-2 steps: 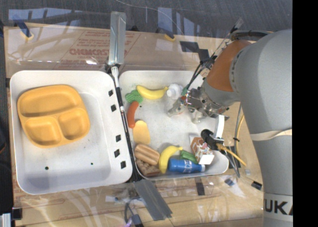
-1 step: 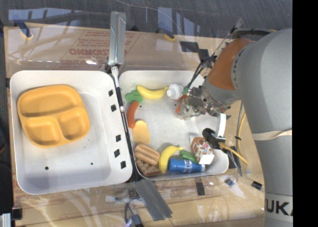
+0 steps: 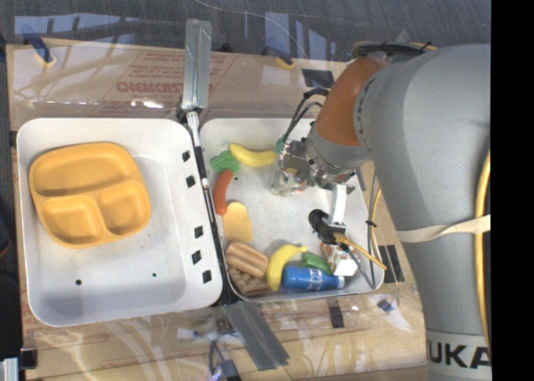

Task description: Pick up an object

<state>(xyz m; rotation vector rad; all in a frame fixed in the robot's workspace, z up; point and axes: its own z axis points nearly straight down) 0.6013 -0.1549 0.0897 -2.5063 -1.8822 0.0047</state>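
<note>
We lower our gripper into the right bin, near the banana. We cannot tell how it is set.

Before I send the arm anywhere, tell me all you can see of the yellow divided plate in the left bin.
The yellow divided plate looks like matte plastic, a rounded rectangle with three compartments: one long one along the far side and two smaller ones below. It lies flat, right side up, in the left bin's upper-left part, with nothing in it or touching it.
</note>
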